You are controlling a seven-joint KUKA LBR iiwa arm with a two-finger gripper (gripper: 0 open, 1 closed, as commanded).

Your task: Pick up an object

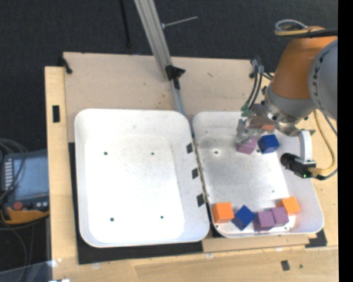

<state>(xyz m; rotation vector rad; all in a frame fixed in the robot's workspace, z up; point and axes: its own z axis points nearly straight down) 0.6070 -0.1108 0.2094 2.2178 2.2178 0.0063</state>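
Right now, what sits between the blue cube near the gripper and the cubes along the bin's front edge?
Nothing: in the camera view, bare bin floor separates that blue cube from the front row.

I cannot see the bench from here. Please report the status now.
Gripper low in right bin, over purple block. Grasp unconfirmed. Blue block close beside it.

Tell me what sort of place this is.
Probably a robotics lab test bench: a grey-and-orange arm over two white bins on a plywood bench, with small coloured foam blocks for grasping practice.
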